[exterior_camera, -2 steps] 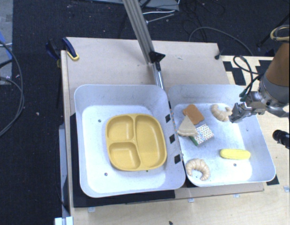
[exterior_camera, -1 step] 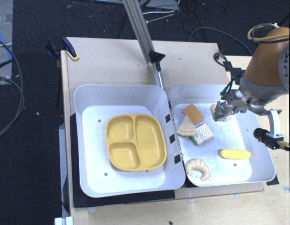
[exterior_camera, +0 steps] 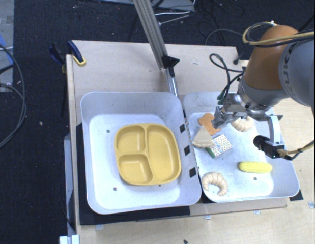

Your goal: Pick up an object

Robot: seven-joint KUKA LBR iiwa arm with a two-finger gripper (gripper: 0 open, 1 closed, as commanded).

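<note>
- Gripper (exterior_camera: 222,117): low over the right bin (exterior_camera: 284,189), directly above the orange piece (exterior_camera: 206,121); whether it is released or clenched cannot be told
- Orange piece: small, wedge-like toy food, lying at the bin's upper left, touching the tan sandwich wedge (exterior_camera: 202,139) just below it; probably the thing being picked
- Handling, as a judgement: likely light, rigid plastic with a smooth skin, so it may slip; best taken across its narrow width, clear of the sandwich wedge
- Neighbours in the right bin: a checkered green-and-white block (exterior_camera: 220,145) beside the sandwich wedge, a pale lumpy item (exterior_camera: 242,124) to the gripper's right, a yellow corn cob (exterior_camera: 255,167) lower right, a tan croissant (exterior_camera: 216,182) at the lower left
- Left bin (exterior_camera: 96,136): holds a yellow divided plate (exterior_camera: 147,154), well apart from the gripper
</note>
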